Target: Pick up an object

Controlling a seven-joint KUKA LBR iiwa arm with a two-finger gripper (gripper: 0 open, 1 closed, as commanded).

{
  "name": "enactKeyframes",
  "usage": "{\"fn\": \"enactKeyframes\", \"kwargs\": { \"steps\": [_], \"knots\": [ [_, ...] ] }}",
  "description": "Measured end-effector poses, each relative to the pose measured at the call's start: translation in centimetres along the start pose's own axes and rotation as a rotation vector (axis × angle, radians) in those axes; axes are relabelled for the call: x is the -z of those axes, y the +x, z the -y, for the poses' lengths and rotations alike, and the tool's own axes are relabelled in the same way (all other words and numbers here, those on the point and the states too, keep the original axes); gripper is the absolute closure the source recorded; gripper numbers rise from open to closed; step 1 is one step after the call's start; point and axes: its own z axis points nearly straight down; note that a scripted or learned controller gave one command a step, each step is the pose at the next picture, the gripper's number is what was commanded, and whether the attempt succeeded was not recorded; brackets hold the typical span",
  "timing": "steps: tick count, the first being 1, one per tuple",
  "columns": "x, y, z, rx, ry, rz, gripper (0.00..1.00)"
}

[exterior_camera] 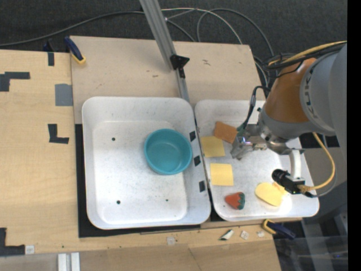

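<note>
On a pale wooden bench [34,129] under black cables, two shallow white bins side by side: in the left bin [113,208], a lone teal bowl [167,151]; in the right bin [307,208], two yellow squares [213,147] [221,174], a brown block [225,132], a red-and-green strawberry toy [236,200] and a yellow lump [269,194]. Low over the right bin, the gripper [241,148] of the grey, orange-banded arm [293,103], just beside the brown block and the upper yellow square, grip impossible to tell from above. Slanting down toward the seam between the bins, a grey metal pole [161,30].
</note>
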Motion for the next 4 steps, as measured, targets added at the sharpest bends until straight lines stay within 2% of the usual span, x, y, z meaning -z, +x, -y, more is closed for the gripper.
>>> {"fn": "enactKeyframes", "kwargs": {
  "steps": [1,3,4],
  "knots": [
    [5.0,-0.5,0.8,-0.002,-0.001,0.001,1.0],
    [14.2,-0.3,0.3,-0.001,-0.002,0.001,1.0],
    [12.3,4.6,1.1,0.003,0.005,-0.001,1.0]
  ]
}}
